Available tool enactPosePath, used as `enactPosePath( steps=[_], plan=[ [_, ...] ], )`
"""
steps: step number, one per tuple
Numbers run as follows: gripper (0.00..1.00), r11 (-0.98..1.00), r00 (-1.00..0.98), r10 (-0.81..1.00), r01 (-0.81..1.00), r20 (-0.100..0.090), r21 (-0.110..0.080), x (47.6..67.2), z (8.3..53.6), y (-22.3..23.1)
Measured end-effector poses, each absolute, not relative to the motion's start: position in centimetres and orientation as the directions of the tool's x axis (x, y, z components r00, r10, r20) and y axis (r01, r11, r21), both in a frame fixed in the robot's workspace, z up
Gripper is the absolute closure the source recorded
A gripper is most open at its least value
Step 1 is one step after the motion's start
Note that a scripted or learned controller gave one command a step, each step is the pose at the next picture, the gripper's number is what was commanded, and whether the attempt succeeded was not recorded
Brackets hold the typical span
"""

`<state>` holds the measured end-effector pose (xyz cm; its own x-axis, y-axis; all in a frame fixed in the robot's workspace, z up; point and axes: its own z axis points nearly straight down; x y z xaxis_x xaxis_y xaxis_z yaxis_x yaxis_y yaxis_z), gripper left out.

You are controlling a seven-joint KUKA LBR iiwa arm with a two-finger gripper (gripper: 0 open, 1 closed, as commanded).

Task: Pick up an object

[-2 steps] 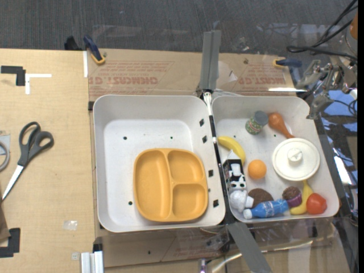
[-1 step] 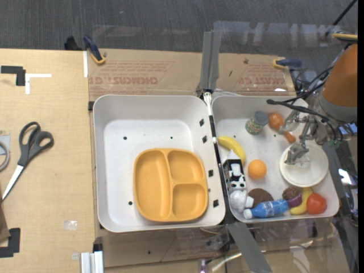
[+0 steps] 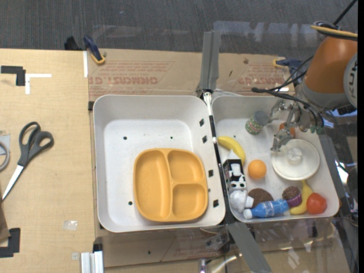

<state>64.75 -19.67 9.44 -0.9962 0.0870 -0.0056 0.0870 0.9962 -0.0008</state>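
- Dark grey carpet runs along the top of my feed; below it a light wooden bench (image 3: 45,198) carries two shallow white bins side by side, on brown cardboard.
- Left white bin (image 3: 114,124): holds a yellow plastic divided plate (image 3: 169,184) with three compartments, lying flat toward the bin's near side.
- Right white bin (image 3: 227,110): crowded. I count a yellow banana (image 3: 232,147) near the dividing wall, a small orange ball (image 3: 257,169) just beside it, a black-and-white cow-patterned toy (image 3: 235,179) below the banana, a round brown lump (image 3: 260,196), a blue and white plastic bottle (image 3: 266,209) lying on its side, a dark purple round piece (image 3: 292,195), a red tomato-like ball (image 3: 316,203) in the near right corner, and a round white lid-like disc (image 3: 295,158) on the right.
- Small grey-green round object (image 3: 254,124) sits at the far end of the right bin.
- Two-finger gripper (image 3: 282,134) hangs over the far right of that bin, between the grey-green object and the white disc, its tip just at the disc's far edge. Nothing sits between its fingers that I can make out; whether they are spread or closed I cannot tell.
- Grey arm with the orange band (image 3: 333,67) enters from the right.
- Black-handled scissors (image 3: 25,152) lie on the bench, well apart from the bins, at left.
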Motion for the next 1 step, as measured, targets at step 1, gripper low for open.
enactPosePath(
  steps=[1],
  plan=[
    [0.00,0.914,-0.914,0.407,0.407,-0.004,0.000,65.37,9.34,-13.02]
  ],
)
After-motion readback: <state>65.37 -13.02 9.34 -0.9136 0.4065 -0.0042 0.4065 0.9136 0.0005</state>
